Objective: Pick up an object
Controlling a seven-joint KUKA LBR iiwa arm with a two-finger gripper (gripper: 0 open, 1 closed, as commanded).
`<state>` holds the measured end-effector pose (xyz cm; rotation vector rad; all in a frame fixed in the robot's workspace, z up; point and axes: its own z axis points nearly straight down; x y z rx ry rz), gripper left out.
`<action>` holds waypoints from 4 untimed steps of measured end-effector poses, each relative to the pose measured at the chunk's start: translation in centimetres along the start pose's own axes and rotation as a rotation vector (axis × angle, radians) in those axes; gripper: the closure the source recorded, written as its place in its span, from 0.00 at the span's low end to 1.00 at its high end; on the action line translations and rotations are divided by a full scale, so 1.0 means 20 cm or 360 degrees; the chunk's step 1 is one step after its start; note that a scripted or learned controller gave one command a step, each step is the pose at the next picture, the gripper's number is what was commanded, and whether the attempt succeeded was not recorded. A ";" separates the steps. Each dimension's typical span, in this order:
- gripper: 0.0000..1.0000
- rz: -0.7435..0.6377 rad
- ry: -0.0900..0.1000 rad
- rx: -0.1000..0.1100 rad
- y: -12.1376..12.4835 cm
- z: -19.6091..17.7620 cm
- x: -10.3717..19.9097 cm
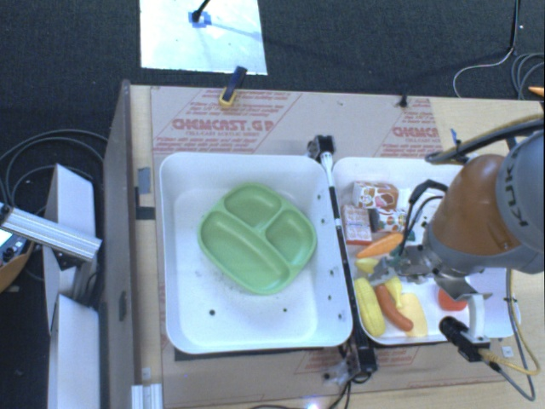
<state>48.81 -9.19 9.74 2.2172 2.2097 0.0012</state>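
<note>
I've got two white bins side by side on the bench. Left bin (183, 228) has a green divided plate (257, 238), three compartments, lying flat, its long compartment running diag from upper left to lower right.

Right bin (358, 170) holds the food items. At its upper left there's a small printed carton (375, 196), w/ a red-and-white packet (357, 223) just below it, long axis roughly up-down in the view. Below those, an orange carrot (378, 246) lies tilted, one end toward lower left, the other rising to the right under the arm. Near the bin's front left corner a yellow corn cob (369, 307) lies w/ long axis almost up-down, top end leaning slightly left. Just beside it on the right, a reddish hot dog (394, 308) runs diag, upper left to lower right, touching or nearly touching the corn. Behind the hot dog there's something yellow, can't make out what. A red round item (451, 299) sits further right, partly hidden by the arm.

The gripper (387, 269) hangs low over the carrot/corn/hot dog cluster, approx between carrot and hot dog. Can't tell its state from here, nor whether it touches anything; I see nothing clearly gripped.
</note>
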 end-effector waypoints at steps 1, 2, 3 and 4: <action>0.00 -0.0014 0.0008 0.0000 0.48 0.07 -0.07; 0.00 -0.0007 0.0013 0.0017 0.34 0.07 -0.04; 1.00 -0.0009 0.0012 0.0009 0.35 0.02 -0.04; 1.00 -0.0021 0.0016 0.0000 0.25 -0.46 0.24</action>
